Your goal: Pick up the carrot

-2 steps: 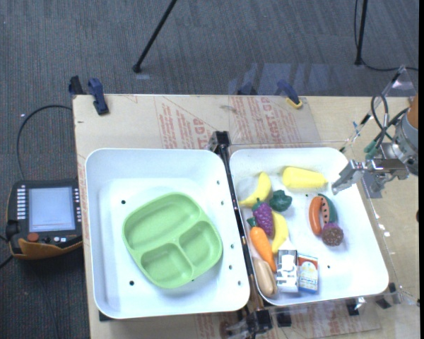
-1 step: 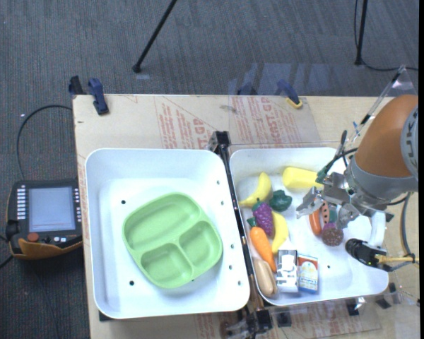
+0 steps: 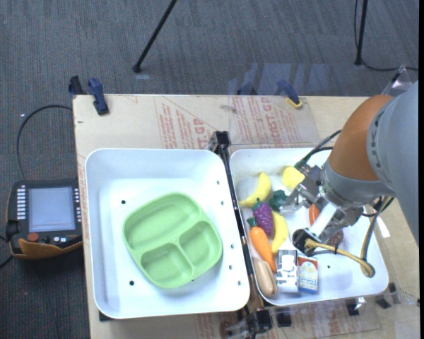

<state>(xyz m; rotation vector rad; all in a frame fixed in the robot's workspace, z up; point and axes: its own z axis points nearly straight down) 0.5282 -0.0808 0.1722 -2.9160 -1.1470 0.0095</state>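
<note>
The carrot (image 3: 261,245) is orange and lies along the left side of the right bin (image 3: 353,277), just below a purple bunch of grapes (image 3: 263,217). My gripper (image 3: 297,198) hangs low over the middle of that bin, up and to the right of the carrot and apart from it. It sits between the grapes and a small orange-red piece (image 3: 313,214). Nothing of the carrot is covered by the arm.
A yellow banana (image 3: 260,188), a yellow round fruit (image 3: 292,176) and another yellow piece (image 3: 280,229) crowd the carrot's upper side. A tan bun (image 3: 266,281) and two small cartons (image 3: 297,272) lie below it. The left bin (image 3: 102,189) holds a green divided plate (image 3: 171,239).
</note>
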